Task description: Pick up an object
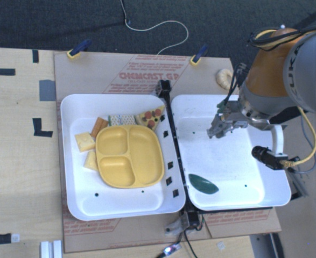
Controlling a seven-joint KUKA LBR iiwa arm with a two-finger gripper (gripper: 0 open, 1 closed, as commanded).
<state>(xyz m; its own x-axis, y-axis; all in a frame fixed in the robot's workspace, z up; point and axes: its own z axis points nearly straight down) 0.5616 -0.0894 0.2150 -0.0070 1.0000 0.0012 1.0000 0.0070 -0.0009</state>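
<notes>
Over right bin: pincer (218, 131), finger state impossible to tell.
Nearest thing: dark green piece (203, 184) on right bin (265, 198) floor, nearer and slightly left of pincer, well apart.
Long axis: roughly left-right, slightly slanted.

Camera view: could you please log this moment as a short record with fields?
arm: reaches in from the right, above the right bin
pincer: over the right bin's upper half, nothing seen between its tips
right bin contents: dark green object near the front edge
left bin contents: yellow divided plate, small food-like pieces along its left and far sides
</notes>
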